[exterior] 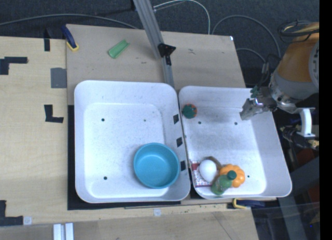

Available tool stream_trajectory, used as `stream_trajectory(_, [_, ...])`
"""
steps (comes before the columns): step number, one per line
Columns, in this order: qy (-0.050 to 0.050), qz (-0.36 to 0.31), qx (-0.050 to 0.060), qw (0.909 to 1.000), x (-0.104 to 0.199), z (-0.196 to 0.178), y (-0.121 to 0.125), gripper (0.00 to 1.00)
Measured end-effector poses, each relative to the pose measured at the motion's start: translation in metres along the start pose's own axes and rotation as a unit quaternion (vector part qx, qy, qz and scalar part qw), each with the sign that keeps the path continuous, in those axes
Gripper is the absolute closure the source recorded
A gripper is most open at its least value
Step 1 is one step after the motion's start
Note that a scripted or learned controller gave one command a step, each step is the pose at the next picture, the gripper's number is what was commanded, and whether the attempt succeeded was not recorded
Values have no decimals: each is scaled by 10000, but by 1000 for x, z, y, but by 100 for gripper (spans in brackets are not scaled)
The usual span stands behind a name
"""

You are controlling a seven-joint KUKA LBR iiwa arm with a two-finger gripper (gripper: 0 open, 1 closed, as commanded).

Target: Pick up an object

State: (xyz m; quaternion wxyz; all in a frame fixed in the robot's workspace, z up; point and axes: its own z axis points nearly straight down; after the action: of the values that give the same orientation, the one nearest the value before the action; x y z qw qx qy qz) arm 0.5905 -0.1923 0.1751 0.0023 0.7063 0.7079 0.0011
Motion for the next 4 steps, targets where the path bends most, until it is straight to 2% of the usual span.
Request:
stream_trajectory(1, [4,-1,7,10000,6,-46,-4,100])
stream_trajectory(2, [1,0,1,10000,7,-93,6,100])
stream_trajectory(3, [15,-18,32,10000,60,-79,8,100])
stream_trajectory(4, [14,-23,28,10000,113,-84,20,100])
